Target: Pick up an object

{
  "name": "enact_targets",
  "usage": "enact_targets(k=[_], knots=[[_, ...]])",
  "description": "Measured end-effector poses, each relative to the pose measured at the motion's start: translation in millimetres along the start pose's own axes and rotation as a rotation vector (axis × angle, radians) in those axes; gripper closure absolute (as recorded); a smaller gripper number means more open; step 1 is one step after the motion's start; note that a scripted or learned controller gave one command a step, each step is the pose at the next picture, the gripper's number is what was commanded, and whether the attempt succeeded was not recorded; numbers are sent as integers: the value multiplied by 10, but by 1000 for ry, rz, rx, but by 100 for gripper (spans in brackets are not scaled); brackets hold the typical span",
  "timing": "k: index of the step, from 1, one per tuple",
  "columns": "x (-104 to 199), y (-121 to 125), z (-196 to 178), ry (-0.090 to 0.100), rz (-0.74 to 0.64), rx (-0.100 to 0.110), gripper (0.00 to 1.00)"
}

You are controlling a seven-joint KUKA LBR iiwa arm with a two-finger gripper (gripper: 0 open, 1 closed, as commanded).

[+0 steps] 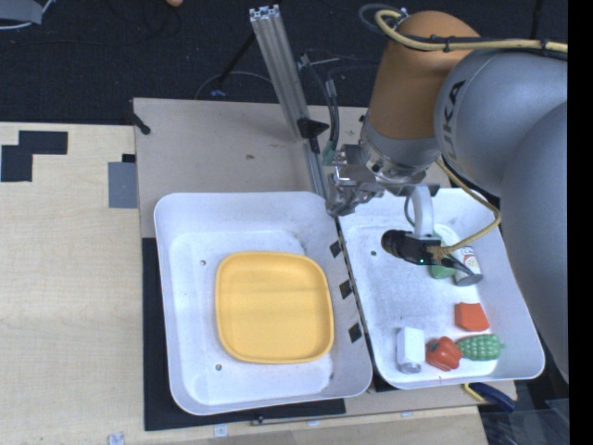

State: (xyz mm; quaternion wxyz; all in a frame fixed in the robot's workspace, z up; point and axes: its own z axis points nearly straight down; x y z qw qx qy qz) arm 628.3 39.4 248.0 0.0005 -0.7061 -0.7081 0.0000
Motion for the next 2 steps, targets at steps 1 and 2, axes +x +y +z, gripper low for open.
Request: enact_targets(k=[1,2], knots=[[462,229,8,-1,1,0,100],[456,227,5,-1,1,0,0]])
